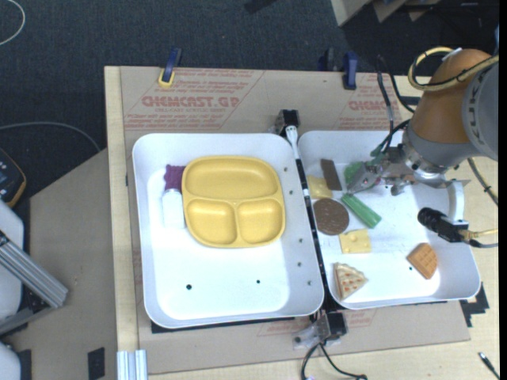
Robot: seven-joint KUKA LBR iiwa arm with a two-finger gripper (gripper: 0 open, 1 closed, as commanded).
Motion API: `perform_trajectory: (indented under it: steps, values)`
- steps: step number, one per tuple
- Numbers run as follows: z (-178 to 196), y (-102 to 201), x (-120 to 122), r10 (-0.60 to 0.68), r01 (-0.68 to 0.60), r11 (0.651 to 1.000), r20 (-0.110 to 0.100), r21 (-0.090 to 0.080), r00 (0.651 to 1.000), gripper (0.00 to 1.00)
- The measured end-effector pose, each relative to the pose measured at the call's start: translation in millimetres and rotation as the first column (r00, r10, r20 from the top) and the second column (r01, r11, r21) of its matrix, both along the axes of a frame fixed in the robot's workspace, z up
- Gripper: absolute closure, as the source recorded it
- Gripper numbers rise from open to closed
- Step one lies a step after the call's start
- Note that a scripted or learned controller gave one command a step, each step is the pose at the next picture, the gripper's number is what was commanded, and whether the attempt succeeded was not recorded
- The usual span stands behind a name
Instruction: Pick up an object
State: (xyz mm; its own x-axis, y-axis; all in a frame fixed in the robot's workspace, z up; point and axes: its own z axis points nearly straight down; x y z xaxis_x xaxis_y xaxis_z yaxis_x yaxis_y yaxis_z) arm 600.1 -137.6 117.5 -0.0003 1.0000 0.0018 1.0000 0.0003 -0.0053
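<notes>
Green block [361, 210] — near "CHEMCAST" bench lettering [190, 100]

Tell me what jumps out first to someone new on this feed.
The yellow tray, three compartments, fills the upper part of the left bin. The arm's orange band stands out at right, with the gripper low over the right bin by a green piece and toy foods.
</notes>
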Motion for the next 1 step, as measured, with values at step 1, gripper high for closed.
perform_trajectory:
  steps: [1]
  values:
    - [-34.0,1.0,0.1,0.0,0.0,1.0,0.002,0.0,1.0,0.0]
